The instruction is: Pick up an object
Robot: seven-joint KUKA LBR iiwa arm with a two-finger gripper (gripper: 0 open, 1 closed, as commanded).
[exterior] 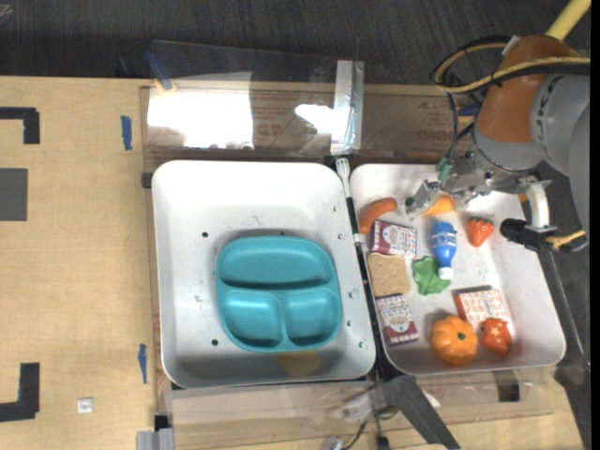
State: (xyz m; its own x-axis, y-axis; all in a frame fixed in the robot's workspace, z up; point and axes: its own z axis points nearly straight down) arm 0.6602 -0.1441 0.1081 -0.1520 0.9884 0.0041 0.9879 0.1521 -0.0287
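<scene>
The right bin (548, 331) holds several toy foods. An orange sausage (377, 210) lies at its upper left, a blue bottle with an orange cap (442, 240) near the middle, and a small red fruit (479, 231) to the bottle's right. An orange pumpkin (455, 338) and a red tomato (497, 337) sit at the front. My gripper (441, 188) hangs low over the bin's back part, just above the bottle's orange cap, between the sausage and the red fruit. Nothing visibly hangs from it.
Small printed cartons (394, 239) (397, 319) (480, 302), a bread slice (387, 275) and a green piece (429, 277) also lie in the right bin. The left bin (178, 195) holds a teal divided tray (277, 289). A clear panel (244, 111) stands behind the bins.
</scene>
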